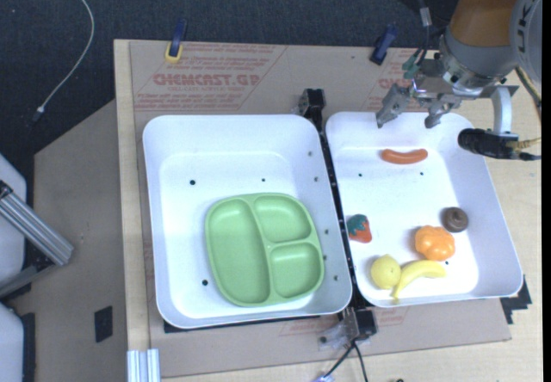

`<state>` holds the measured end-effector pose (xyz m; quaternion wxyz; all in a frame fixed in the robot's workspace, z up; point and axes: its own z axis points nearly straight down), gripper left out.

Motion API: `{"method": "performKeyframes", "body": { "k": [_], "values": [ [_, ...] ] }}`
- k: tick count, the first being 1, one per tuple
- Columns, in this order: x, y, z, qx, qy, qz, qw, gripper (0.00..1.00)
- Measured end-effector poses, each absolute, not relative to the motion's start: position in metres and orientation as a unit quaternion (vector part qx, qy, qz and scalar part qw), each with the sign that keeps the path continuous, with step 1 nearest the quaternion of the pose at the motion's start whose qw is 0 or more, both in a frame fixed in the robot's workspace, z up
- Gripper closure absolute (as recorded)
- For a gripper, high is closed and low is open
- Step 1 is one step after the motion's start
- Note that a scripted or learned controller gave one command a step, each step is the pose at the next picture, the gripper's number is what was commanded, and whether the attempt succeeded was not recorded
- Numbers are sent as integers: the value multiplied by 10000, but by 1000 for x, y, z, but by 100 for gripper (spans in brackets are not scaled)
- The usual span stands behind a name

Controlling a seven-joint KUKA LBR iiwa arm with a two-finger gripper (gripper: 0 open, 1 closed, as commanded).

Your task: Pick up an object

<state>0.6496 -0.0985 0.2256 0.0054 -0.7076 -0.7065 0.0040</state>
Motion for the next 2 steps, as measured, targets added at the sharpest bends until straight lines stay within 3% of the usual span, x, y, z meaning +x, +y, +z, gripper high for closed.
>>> {"method": "performKeyframes", "body": {
  "k": [1,2],
  "values": [
    [652,-98,233,-7070,-7073,1,4,0],
    [656,-100,188,-7071,-7071,19,21,0]
  ]
}}
